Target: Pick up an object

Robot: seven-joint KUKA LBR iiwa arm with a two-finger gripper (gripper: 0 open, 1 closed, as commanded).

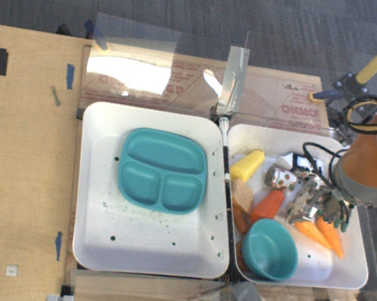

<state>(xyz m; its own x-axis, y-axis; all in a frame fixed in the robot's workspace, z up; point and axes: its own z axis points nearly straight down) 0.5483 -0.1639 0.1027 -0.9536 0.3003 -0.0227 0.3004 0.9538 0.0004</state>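
The right bin (357, 266) holds several toys. A yellow piece (247, 165) lies at its far left, with a red-orange piece (269, 203) below it and a tan piece (241, 194) beside that. A small white and red can (280, 178) lies near the middle. A teal bowl (270, 249) stands at the front. Two orange carrots (328, 235) lie at the right. My gripper (308, 205) hangs low over the bin's middle, just left of the carrots and right of the red-orange piece. I see nothing clearly held in it.
The left bin (92, 188) bears a teal divided plate (163, 171). A clear upright divider (233, 83) stands behind the seam between the bins. The orange wrist band (376, 159) and cables crowd the right bin's far right corner.
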